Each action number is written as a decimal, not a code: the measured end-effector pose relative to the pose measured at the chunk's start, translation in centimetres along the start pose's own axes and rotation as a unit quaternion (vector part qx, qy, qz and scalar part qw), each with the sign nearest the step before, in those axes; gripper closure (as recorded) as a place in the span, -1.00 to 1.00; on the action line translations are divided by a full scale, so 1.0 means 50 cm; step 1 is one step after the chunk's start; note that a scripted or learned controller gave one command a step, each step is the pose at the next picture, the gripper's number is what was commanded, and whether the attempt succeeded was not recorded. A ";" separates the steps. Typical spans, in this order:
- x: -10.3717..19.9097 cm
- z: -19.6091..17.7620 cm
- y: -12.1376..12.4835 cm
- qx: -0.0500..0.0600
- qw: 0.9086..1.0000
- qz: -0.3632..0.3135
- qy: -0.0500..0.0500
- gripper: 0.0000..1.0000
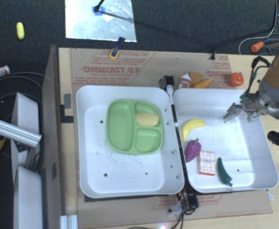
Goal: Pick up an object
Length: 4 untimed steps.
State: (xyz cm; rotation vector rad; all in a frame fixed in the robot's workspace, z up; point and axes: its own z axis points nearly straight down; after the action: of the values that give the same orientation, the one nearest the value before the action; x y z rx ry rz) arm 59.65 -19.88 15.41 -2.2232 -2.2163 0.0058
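Observation:
My gripper [240, 115] hangs over the far right part of the right bin [254, 147], open, with nothing between its fingers. To its left lies a yellow banana [193, 126]. A purple bunch of grapes [192, 150] sits just below the banana. Nearer the front edge are a small red and white box [207, 162] and a dark green vegetable [224, 171]. In the left bin [94, 175] rests a green divided plate [130, 128], with a yellow item [147, 119] in its upper right compartment.
Behind the right bin, on the cardboard, lie an orange carrot-like piece [201, 83] and a red-orange ball [236, 79]. The ridge where the two bins meet [177, 137] runs between them. The arm's grey body [278, 87] stands at the right edge.

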 end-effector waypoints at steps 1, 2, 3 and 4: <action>0.058 0.041 -0.128 0.001 1.000 -0.001 0.002 -1.00; 0.116 0.133 -0.189 -0.011 1.000 0.000 -0.001 -1.00; -0.024 -0.073 -0.024 -0.012 1.000 -0.003 -0.005 -1.00; 0.017 0.043 -0.174 0.002 1.000 -0.001 0.002 -1.00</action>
State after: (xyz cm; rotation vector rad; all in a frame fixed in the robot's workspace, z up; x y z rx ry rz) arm 50.96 -19.00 13.28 -2.2170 -2.2145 0.0050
